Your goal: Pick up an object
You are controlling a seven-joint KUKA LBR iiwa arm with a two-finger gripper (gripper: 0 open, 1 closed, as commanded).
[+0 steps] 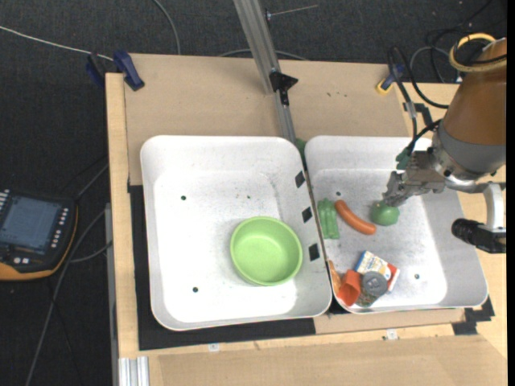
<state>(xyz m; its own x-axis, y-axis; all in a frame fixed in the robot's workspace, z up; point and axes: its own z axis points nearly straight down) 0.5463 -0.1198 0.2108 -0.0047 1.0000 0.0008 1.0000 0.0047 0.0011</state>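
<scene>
- Two white bins on the bench (pixel 201 79); left bin (pixel 185 175) holds one green bowl (pixel 266 250).
- Right bin (pixel 434 248): one orange carrot (pixel 355 217), long axis running upper left to lower right; one green ball (pixel 385 213); one green block (pixel 327 217); one small pile, lower centre.
- Jaws (pixel 396 193) just above the ball; spread or pressed together, cannot tell.

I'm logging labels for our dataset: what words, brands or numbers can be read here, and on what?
None can be read.
Colourful packet in the right bin: printing too small and blurred.
Handheld pendant left of the bench: screen lit, contents illegible.
Green bowl, orange carrot-like piece: no markings visible.
</scene>
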